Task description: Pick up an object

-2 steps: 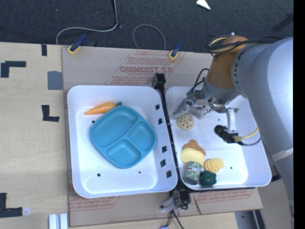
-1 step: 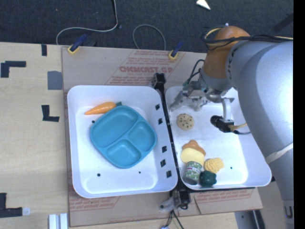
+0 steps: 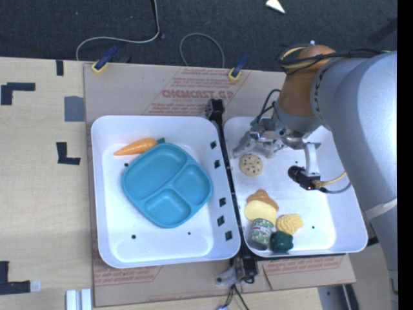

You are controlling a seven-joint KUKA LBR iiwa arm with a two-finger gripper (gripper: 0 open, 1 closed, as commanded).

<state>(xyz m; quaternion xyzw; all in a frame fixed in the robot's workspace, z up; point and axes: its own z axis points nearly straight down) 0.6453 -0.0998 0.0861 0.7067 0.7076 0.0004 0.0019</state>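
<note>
In the right bin, my gripper hangs low over the far left part, its fingers spread open. A round speckled cookie lies on the bin floor just in front of the fingertips, and nothing sits between them. Nearer the front of the same bin are a tan and yellow food piece, a corn cob, a small green can and a dark green item, clustered together.
The left bin holds a blue divided plate and an orange carrot at its far edge. The bins' shared wall runs just left of the gripper. The grey arm covers the right bin's right side.
</note>
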